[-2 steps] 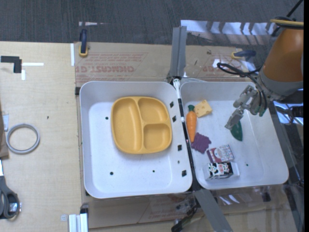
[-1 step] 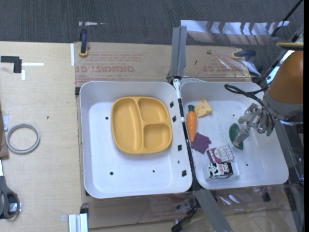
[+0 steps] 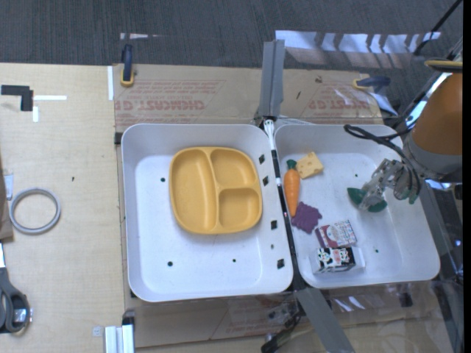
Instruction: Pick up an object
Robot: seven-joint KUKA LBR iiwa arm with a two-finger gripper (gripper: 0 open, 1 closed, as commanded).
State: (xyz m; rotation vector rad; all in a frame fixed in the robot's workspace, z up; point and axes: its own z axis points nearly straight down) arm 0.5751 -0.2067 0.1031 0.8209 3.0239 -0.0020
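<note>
Brown cardboard (image 3: pixel 176 94): mirrored print, unreadable | jaws (image 3: pixel 375 193) over green object (image 3: pixel 366 198), grip unclear

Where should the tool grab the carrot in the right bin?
Grip the carrot across its thick orange middle, coming straight down from above. It lies flat, lengthwise along the bin's left wall, so close the fingers across its narrow width, minding the cheese wedge by its green top.
</note>
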